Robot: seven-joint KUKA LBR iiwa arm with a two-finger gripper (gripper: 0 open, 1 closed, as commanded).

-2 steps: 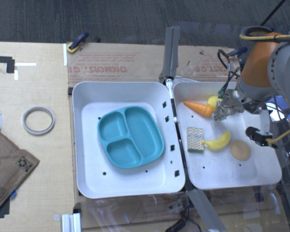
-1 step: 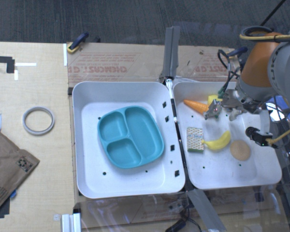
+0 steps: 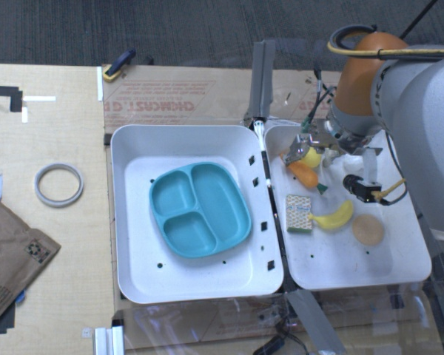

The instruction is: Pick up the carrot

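Observation:
The carrot [image 3: 305, 173], a short orange piece, lies in the far left part of the right bin [image 3: 399, 268]. A small yellow item [image 3: 312, 158] touches its far side. My gripper [image 3: 308, 148] reaches down from the grey arm with the orange band [image 3: 366, 72] and hangs just over the far end of the carrot and the yellow item. Its tip is buried among cables and the yellow item.
The right bin also holds a banana [image 3: 334, 217], a small speckled block [image 3: 299, 213] and a tan disc [image 3: 368, 230]. In the left bin [image 3: 133, 272] lies a blue divided plate [image 3: 200, 209]. A tape ring [image 3: 58, 184] and a brown bag [image 3: 11, 261] lie on the bench at the left.

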